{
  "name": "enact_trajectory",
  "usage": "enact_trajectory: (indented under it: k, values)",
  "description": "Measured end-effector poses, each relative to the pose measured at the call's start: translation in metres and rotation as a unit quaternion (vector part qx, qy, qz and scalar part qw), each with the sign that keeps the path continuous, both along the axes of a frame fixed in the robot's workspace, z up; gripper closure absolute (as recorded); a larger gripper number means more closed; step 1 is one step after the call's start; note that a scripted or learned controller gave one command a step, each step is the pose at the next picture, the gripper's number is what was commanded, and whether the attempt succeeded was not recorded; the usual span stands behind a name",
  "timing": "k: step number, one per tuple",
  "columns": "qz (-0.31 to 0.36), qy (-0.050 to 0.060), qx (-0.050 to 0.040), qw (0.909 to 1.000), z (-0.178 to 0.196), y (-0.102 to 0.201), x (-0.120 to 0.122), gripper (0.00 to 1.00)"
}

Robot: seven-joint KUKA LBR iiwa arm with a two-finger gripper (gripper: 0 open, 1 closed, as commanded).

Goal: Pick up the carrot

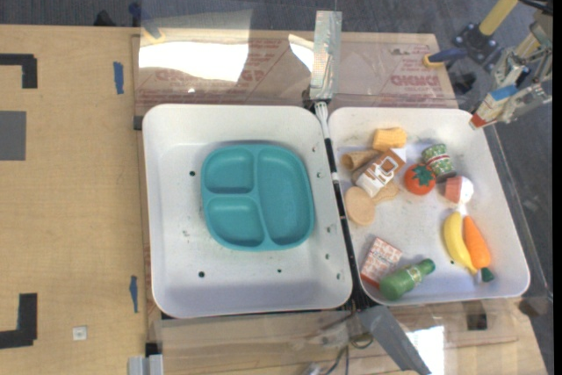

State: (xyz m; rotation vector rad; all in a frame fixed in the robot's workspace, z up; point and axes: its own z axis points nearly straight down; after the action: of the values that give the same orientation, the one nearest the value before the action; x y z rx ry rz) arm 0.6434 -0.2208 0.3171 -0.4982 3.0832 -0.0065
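A teal divided tray point(258, 196) is seen in the middle of the left bin point(167, 277). In the right bin point(509, 215), the carrot point(477, 245) is found at about four o'clock, touching a banana point(454, 241) on its left. At two o'clock beyond that bin, the pincer point(502, 105) is seen; its state cannot be told.

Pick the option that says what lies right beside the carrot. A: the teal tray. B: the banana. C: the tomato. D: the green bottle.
B: the carrot lies lengthwise along the banana in the right bin, while the tomato and green bottle sit apart and the teal tray is in the left bin.
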Motion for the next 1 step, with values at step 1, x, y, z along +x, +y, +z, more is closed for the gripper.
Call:
enact_trajectory:
  k: [1]
  values:
    - [0.039, 0.006, 0.0024, 0.9992, -0.0088, 0.1121, 0.0173, 1.00]
